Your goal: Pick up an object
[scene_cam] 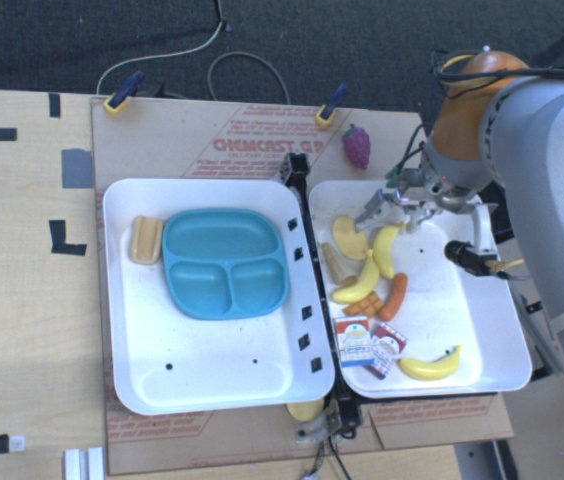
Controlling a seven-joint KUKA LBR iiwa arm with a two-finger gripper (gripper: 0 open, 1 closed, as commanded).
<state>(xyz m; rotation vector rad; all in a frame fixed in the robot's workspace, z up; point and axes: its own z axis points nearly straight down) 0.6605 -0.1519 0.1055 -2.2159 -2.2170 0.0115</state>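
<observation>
My pincer [394,211] hangs open over the far side of the right bin [492,343], gripping nothing, just above one of three toy bananas [386,250]. One sausage [393,296] and one small packet [369,346] lie nearby; the left bin [132,368] holds one blue tray [227,263].

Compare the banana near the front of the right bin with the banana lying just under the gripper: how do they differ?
The front banana lies alone on bare bin floor, lengthwise across the bin; the banana under the gripper runs front to back, crowded among other food pieces. The front banana shows a dark tip at its right end; on the other none can be made out. Both are yellow, curved and lie in the right bin.
</observation>
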